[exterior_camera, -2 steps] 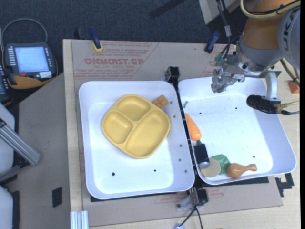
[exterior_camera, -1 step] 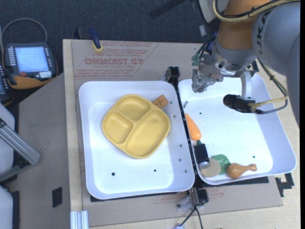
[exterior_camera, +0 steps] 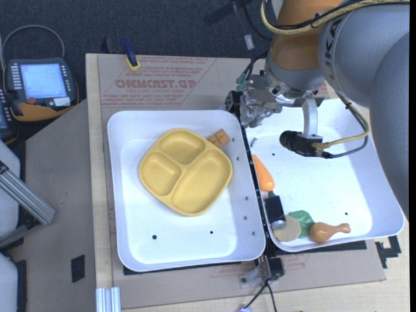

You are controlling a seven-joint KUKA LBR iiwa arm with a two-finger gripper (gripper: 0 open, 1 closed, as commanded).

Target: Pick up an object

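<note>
Hand [exterior_camera: 252, 117] sits over the top end of the wall between the two bins, at the back of the bench [exterior_camera: 71, 174]; arm comes in from the right, orange band above the wrist; the hand's tip is lost in dark metal against the bin rims, so wide or narrow cannot be told, and nothing is seen held in it.

Left bin [exterior_camera: 169, 236]: yellow plate [exterior_camera: 186, 171] with three compartments, lying flat near the middle; brown block [exterior_camera: 219, 137] at the plate's upper right edge, touching or just beside it, below and left of the hand and near it.

Right bin [exterior_camera: 325, 187]: carrot [exterior_camera: 262, 172] along the left wall, below the hand and apart from it, about as near as the block; black piece [exterior_camera: 274, 207] just below the carrot, against the same wall; pale disc [exterior_camera: 288, 229], green piece [exterior_camera: 303, 218] and drumstick [exterior_camera: 329, 229] bunched in the near corner, well apart from the hand; the green piece is partly covered, possibly a leafy toy.

Both bins rest on a cardboard sheet [exterior_camera: 162, 77] with red print; a screen unit [exterior_camera: 40, 83] lies off the bench at far left.
</note>
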